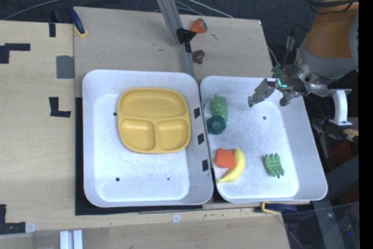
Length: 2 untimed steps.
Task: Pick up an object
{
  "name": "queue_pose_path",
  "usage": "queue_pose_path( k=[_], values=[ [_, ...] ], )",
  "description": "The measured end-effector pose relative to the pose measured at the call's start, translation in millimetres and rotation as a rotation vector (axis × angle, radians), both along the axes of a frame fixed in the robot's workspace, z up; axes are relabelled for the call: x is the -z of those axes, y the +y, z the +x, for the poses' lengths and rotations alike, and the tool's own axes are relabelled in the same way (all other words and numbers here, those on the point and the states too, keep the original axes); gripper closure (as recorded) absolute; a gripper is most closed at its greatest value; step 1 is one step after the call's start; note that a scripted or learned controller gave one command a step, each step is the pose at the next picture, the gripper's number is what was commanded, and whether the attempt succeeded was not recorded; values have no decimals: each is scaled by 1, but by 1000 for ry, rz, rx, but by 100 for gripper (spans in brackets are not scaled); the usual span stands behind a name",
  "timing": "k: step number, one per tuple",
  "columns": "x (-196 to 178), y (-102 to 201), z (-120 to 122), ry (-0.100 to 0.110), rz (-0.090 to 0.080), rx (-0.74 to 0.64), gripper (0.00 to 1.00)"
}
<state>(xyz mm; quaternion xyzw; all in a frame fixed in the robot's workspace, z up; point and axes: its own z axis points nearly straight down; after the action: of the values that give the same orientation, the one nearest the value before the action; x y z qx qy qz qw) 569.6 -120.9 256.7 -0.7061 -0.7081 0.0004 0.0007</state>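
My gripper (271, 96) hangs over the upper right part of the right bin (303, 125), open, with nothing between its fingers. In that bin, a green knobbly toy (219, 106) lies by the left wall, and a dark teal piece (216, 124) sits just below it. Near the front left, an orange block (224, 157) rests against a yellow banana (236, 167). A small green spiky toy (273, 164) lies at the front right, well below the gripper. The gripper touches none of them.
The left bin (96, 143) holds a yellow divided plate (154, 119). A slanted metal pole (166, 3) runs down to the bins' shared back corner. A small orange item (199, 25) and a brown one (198, 56) lie on the bench behind the bins.
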Motion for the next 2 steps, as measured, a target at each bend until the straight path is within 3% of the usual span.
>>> queue_pose_path(
  k=[2],
  values=[
    [90, 0, 3, 5, 0, 1, 0]
  ],
)
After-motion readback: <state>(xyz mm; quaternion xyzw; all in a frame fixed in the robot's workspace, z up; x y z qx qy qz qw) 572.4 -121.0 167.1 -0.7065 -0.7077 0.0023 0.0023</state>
